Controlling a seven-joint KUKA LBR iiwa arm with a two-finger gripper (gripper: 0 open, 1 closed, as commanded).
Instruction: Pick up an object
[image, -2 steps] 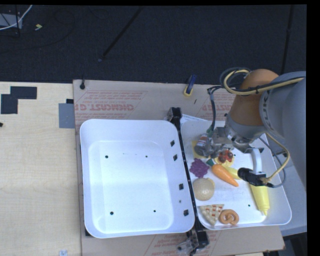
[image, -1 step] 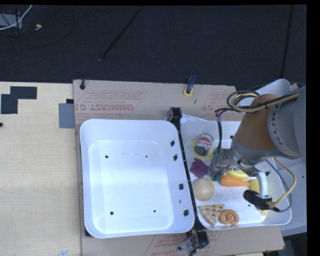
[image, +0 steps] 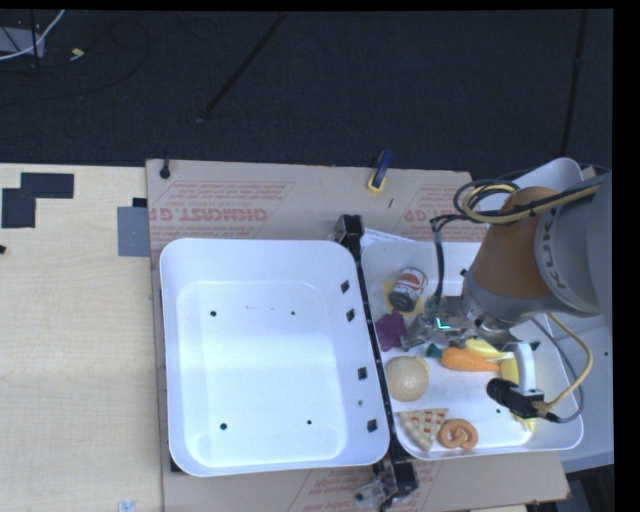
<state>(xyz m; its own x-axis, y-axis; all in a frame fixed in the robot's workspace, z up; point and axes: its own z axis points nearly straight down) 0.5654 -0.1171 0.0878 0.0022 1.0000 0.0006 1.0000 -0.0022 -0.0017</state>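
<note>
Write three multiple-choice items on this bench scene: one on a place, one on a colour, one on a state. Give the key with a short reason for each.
1. Where does the small can lie?
A. in the right bin
B. in the left bin
C. on the cardboard outside the bins

2. What colour is the clip on the cardboard's far edge?
A. red and white
B. blue and yellow
C. green

3. How does the arm stand?
A. pulled back off the bench
B. reaching over the left bin
C. reaching over the right bin

Key:
1 A, the can rests in the right bin near its far end.
2 B, a blue grip with a yellow tip.
3 C, it hangs above the carrot and banana in that bin.
</note>
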